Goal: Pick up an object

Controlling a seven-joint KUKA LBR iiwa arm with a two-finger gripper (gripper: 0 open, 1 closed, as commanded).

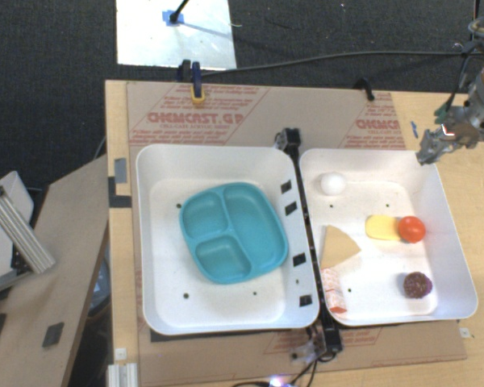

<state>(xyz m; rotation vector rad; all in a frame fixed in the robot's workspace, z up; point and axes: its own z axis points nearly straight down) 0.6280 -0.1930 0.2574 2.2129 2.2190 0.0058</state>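
One round orange ball [411, 229] (glossy) touches yellow block [381, 227].

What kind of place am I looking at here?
Probably a robotics lab test bench: two white bins sit on clamped protective sheeting, holding a teal divided plate and toy food, with a robot gripper alongside.

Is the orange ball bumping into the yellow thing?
Touching. In the camera view, the orange ball sits right against the yellow thing, no white gap between.

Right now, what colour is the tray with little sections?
The sectioned tray is turquoise blue, seen in the camera view, in the left bin.
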